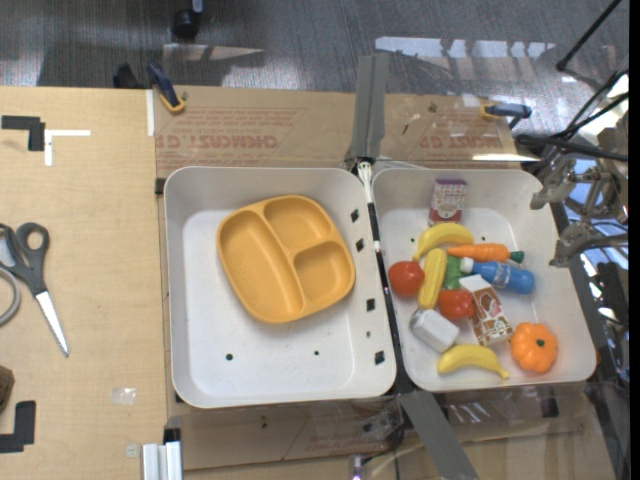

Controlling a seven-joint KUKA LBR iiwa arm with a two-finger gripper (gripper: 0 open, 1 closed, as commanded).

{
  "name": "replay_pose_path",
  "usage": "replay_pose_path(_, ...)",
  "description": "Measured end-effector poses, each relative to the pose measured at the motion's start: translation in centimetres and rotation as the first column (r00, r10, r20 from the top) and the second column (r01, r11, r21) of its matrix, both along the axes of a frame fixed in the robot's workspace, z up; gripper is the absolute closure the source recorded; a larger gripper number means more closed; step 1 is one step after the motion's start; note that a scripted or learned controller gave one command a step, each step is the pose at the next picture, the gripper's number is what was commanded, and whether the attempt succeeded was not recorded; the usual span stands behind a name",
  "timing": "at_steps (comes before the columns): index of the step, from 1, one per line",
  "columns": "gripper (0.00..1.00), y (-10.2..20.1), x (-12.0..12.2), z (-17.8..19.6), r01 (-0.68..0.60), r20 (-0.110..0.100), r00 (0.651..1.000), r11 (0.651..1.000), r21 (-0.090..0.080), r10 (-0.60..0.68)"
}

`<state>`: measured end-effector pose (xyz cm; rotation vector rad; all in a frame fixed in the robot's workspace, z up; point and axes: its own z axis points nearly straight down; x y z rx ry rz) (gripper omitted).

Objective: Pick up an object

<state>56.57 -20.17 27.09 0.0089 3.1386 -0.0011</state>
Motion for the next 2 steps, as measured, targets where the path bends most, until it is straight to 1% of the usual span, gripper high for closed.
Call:
replay_pose_path(1,0.0,1.3,-2.7,-15.8,0.046,0.016,0.999,0.999,-0.005,-0.046)
replay_pose_path(2,0.0,4.1,-7.5,-16.4,0.2,0.038,0.979,0.98,-0.006,-0.2)
